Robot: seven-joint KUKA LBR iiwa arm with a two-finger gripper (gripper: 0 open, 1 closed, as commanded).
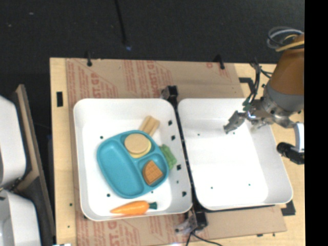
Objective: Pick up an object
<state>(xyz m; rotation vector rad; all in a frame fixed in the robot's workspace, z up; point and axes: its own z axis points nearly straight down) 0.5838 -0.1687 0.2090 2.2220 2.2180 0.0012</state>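
Pale plywood bench [61, 152] across the middle of the frame, overlaid with a brown cardboard sheet [123, 78] printed in red lettering; beyond it, along the top, dark matte floor crossed by a thin black cable [120, 17]. At far left, glossy white rounded shapes [10, 137] and a slanted wooden edge, too cropped to identify.

Two shallow white bins, smooth plastic with rounded corners, side by side and joined by black clips along the shared edge. In the left bin [84, 122], centre-left of the frame: a teal compartment tray [115, 168], oval and glossy, carrying a round tan biscuit-like disc [138, 144] in its upper compartment and a brown waffle-textured piece [152, 172] in the lower right one. A pale wooden block [149, 124] against the tray's upper edge, a small green leafy item [168, 156] at its right side, and an orange carrot [131, 207] with a green tip lying flat near the bin's lower rim, apart from the tray.

Right bin [230, 188] with bare white floor. Over its upper right corner, the grey arm with its orange band [289, 70]; gripper [233, 125] pointing left, fingers spread apart, nothing between them.
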